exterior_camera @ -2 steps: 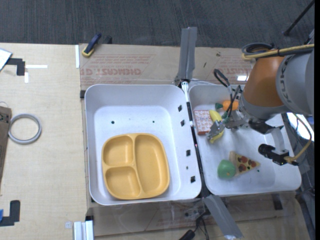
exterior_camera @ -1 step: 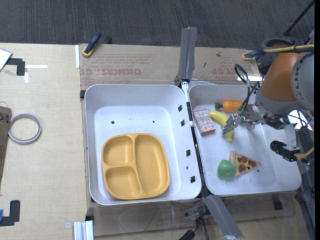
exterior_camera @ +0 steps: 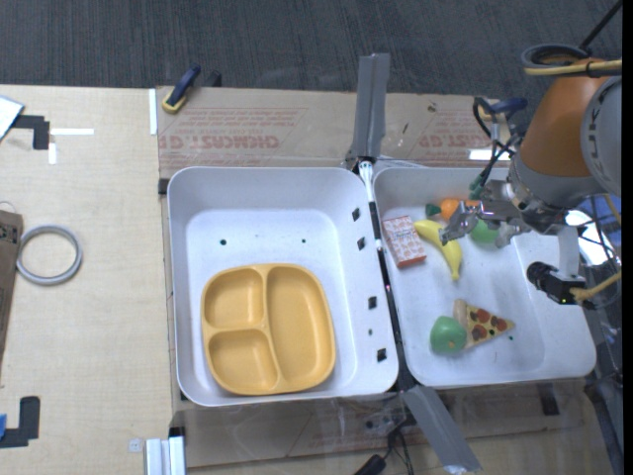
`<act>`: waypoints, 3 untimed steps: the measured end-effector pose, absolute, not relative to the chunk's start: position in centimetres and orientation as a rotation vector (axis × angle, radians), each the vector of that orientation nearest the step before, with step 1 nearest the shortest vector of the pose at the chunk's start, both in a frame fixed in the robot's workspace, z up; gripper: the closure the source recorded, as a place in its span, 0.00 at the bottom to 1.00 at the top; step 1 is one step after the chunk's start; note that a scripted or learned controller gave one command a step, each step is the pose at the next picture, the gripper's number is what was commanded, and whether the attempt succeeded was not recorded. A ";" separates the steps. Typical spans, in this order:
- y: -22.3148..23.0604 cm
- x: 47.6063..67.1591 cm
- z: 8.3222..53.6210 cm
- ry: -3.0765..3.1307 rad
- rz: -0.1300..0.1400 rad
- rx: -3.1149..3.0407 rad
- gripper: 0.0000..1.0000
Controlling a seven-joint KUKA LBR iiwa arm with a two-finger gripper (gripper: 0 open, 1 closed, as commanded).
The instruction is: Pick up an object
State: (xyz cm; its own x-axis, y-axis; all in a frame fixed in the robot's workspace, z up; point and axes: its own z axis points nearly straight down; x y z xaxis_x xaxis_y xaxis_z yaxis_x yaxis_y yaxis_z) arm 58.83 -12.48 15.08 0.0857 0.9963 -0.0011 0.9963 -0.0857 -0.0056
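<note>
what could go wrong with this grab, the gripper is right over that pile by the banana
The gripper sits over a tight cluster: the banana, an orange item and a green item lie close together, so it may pinch two things or nudge them apart. The pink box lies just beside the banana and could get shoved. The cluster is near the right bin's back wall, which may crowd the approach.

The wooden bench carries two white bins: the right bin under the gripper, the left bin beyond, then a tape roll.
</note>
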 end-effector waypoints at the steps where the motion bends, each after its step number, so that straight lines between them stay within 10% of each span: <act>1: -9.7 58.9 9.4 -2.101 -0.003 -2.342 0.00; 2: -5.0 64.3 18.8 -2.077 0.009 -2.354 0.00; 3: -9.5 62.3 10.5 -1.900 0.012 -2.496 0.00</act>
State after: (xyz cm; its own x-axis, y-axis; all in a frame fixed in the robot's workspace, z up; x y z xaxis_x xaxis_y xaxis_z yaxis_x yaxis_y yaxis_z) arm 62.27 -9.50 10.53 0.2662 0.9639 -0.0034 0.9639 -0.2662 -0.0079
